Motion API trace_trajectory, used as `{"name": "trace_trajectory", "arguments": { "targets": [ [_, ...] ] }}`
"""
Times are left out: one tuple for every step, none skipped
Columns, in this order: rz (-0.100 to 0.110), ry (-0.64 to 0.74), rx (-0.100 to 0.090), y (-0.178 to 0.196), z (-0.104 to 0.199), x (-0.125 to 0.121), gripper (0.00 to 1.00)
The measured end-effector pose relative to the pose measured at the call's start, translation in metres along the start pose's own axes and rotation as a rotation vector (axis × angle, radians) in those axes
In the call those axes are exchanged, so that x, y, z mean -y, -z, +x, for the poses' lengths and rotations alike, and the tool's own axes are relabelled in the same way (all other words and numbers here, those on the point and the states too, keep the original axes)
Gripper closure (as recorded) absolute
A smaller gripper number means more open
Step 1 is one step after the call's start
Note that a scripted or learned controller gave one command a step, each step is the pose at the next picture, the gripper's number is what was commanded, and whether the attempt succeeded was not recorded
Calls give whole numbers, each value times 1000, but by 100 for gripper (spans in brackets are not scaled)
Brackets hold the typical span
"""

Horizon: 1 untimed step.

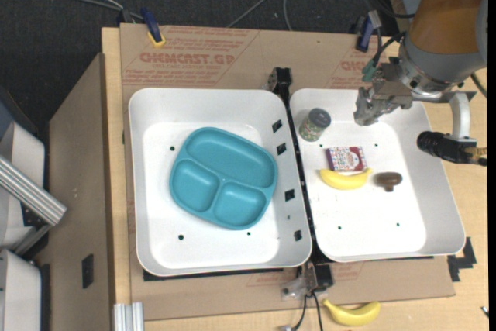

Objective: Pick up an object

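While nothing has been lifted yet, the gripper [370, 114] hovers over the right bin's [434, 240] far edge, near its far-left corner, and whether it is spread or closed cannot be told from above. The candidates all lie in that bin: a small jar [314, 124] by the far-left corner, a red-and-white packet [345, 159] touching a banana [345, 179] mid-bin, and a brown piece [388, 181] just beside them. The left bin [147, 190] carries a teal divided plate [223, 177]. Descent, grasp and lift all appear still to come. The brown piece is too small to identify.
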<state>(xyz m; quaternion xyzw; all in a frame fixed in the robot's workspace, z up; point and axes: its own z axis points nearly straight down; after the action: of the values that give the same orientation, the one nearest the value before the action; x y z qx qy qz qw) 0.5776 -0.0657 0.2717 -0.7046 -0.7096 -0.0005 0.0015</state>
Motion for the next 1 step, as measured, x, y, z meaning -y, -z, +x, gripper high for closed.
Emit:
{"name": "trace_trajectory", "arguments": {
  "targets": [
    [2, 0, 0, -19, 53, 6, 100]
  ]
}}
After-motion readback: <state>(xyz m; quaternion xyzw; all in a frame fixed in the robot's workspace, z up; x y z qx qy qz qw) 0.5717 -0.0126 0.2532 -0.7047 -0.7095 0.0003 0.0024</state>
